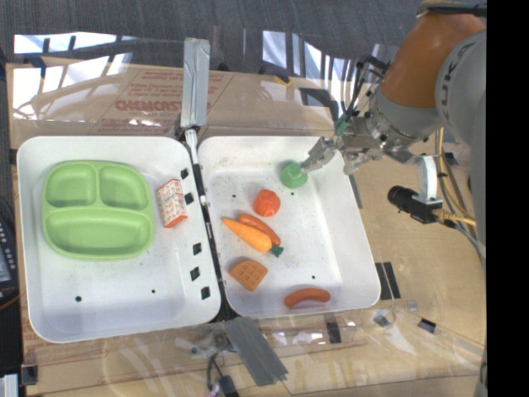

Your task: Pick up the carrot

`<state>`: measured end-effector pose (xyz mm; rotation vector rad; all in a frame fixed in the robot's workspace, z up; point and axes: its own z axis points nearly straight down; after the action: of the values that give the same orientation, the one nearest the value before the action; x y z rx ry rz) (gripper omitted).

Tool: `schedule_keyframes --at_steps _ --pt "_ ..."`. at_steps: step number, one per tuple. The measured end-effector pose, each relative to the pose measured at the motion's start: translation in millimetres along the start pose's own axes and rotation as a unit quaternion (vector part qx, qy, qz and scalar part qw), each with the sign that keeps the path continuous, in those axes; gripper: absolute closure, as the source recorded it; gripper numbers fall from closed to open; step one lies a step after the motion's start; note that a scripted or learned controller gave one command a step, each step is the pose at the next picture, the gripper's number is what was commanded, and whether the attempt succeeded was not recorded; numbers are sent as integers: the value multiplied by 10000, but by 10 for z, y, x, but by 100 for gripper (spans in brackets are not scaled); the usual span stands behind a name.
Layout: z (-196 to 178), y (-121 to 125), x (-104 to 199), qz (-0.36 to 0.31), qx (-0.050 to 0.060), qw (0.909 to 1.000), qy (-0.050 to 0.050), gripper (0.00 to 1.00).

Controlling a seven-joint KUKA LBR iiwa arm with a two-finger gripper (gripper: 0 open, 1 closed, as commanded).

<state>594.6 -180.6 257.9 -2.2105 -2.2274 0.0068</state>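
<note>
1. The pick-up looks not yet begun: the orange plastic carrot with a green stem end (250, 233) lies on the floor of the right white bin (340, 246), near its middle.
2. The hand (322, 153) sits over that bin's far edge, just beside a round green toy (292, 174); I cannot tell how far it is open, and no carrot is in it.
3. The right bin also holds a red-orange tomato-like piece (266, 203), a brown waffle (249, 274) and a sausage (307, 297).
4. The left white bin (99, 313) holds a green divided tray (97, 209) and a small carton (171, 203).
</note>
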Motion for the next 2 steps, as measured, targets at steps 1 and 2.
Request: schedule_keyframes --at_steps 1,2 --pt "1368 -571 469 -323 11 9995 7 0" --pt "1568 -443 489 -192 -104 9998 -4 0"
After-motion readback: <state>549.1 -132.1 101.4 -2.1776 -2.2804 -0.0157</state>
